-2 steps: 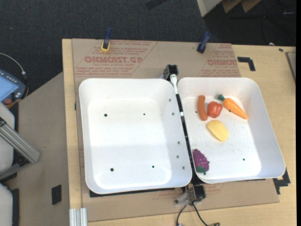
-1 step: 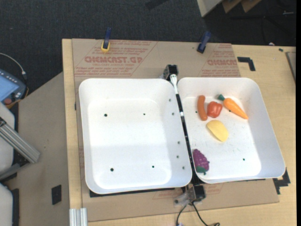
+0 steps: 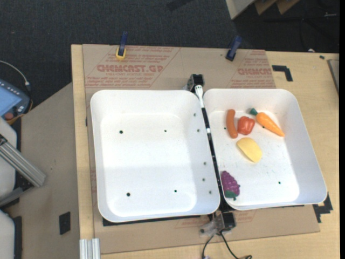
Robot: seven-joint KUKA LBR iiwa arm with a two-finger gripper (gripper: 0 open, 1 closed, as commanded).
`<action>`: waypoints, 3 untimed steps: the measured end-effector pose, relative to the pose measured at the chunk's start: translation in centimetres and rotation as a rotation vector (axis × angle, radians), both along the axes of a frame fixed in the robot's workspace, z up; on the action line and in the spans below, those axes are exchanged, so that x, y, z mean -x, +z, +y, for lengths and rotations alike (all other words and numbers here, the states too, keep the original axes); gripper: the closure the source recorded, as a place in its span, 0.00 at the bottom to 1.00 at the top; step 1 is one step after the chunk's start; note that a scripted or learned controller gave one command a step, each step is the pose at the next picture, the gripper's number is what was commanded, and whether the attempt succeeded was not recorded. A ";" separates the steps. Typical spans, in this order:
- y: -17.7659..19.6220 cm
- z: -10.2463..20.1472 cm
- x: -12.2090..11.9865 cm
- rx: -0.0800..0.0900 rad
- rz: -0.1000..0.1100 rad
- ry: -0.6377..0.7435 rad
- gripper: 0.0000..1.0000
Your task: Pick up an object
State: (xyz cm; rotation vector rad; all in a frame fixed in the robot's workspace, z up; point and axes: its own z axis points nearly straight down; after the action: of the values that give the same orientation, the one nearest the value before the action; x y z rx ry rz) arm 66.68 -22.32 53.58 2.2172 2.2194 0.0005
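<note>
The right bin (image 3: 302, 144) holds several toy foods. An orange-red sausage (image 3: 231, 123) lies upright in the picture near the bin's left side. A red pepper (image 3: 246, 125) sits just right of it. An orange carrot (image 3: 268, 123) with a green top lies slanted beside the pepper. A yellow lemon-like piece (image 3: 250, 149) rests below them. A purple bunch of grapes (image 3: 230, 183) lies near the bin's front left corner.
The left bin (image 3: 108, 144) stands beside the right one on a cardboard sheet (image 3: 86, 90). A blue clamp (image 3: 234, 48) and a yellow-blue clamp (image 3: 122, 47) hold the sheet's far edge. A black bracket (image 3: 195, 82) sits between the bins.
</note>
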 end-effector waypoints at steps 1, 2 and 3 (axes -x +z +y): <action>0.0 0.0 0.0 0.000 0.000 0.000 1.00; 0.0 0.0 0.0 0.000 0.000 0.000 1.00; 0.0 0.0 0.0 0.000 0.000 0.000 1.00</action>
State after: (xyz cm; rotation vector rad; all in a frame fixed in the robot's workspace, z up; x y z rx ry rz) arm 66.67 -22.32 53.58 2.2174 2.2196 0.0001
